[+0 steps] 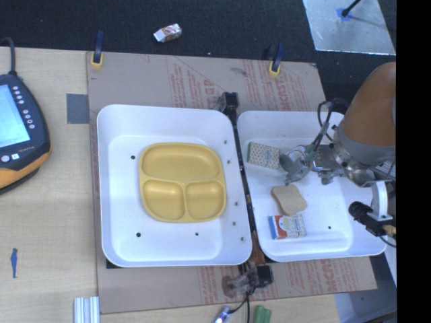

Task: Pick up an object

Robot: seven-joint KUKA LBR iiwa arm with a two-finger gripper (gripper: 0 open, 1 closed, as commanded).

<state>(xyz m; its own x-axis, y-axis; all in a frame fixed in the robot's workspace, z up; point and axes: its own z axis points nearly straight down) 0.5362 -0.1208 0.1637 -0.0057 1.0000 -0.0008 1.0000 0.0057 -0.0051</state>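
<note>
The right bin [337,244] holds three things. A green and white patterned packet [262,155] lies at its far left. A tan slice-shaped piece [289,198] sits near the middle. A small red, white and blue box [287,227] lies toward the front. My gripper [293,167] reaches in from the right, low over the bin. It sits just right of the packet and just above the tan piece. Nothing can be seen held in it. The orange band and grey wrist [367,123] cover the bin's right side.
The left bin [118,247] holds a yellow divided plate [182,182]. A black and orange pendant [17,130] lies on the bench at far left. Clamps [275,64] pin the cardboard sheet at the back. A wrapper [168,32] lies on the dark floor beyond.
</note>
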